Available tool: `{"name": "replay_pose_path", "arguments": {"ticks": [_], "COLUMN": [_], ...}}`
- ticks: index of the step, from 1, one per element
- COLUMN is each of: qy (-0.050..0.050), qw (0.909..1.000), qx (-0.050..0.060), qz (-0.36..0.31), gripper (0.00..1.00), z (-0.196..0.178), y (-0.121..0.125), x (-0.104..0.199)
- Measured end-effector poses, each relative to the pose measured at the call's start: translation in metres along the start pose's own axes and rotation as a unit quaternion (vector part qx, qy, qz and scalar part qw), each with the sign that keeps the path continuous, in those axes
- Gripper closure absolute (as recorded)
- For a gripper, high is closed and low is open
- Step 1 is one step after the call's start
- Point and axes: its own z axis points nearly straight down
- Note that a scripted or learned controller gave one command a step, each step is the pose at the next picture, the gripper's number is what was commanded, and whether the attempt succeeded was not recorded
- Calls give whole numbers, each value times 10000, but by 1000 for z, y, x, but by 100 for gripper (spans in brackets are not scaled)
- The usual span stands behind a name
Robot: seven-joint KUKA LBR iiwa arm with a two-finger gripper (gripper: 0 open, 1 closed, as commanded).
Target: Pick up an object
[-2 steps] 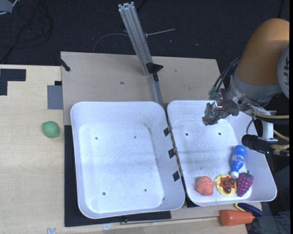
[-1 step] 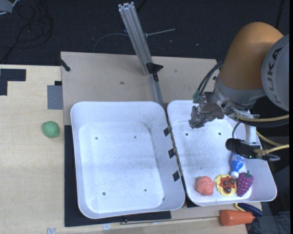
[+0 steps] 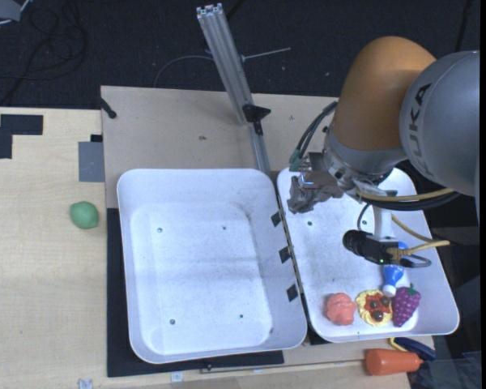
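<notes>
My pincer (image 3: 301, 194) hangs over right bin (image 3: 324, 254), at its 11 o'clock corner; can't tell open/shut. Toys at 5 o'clock: pink lump (image 3: 338, 308), grapes (image 3: 405, 304). Arm reads "KU".

Left white bin (image 3: 134, 217) – just left of gripper (image 3: 301, 197), black mat (image 3: 112, 314) beneath. Three black clips (image 3: 285, 254) along bin's right rim, just below gripper. Aluminium rail (image 3: 227, 63) slants in from upper left, black bracket (image 3: 255, 113) on it, near gripper. Green ball (image 3: 85, 215) on wooden bench – well apart, far left, beyond bin. Orange carrot-shaped item (image 3: 393, 361) at bench front edge, below and right. Cables (image 3: 32, 23) on dark floor, far upper left.
</notes>
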Motion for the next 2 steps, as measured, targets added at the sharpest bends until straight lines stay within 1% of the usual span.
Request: {"name": "replay_pose_path", "arguments": {"ticks": [1,2], "qy": [-1,-5], "qw": [10000,10000], "qx": [4,-5], "qz": [-2,13], "gripper": [100,0], "z": [19,18], "y": [-7,-7], "x": [46,44]}}
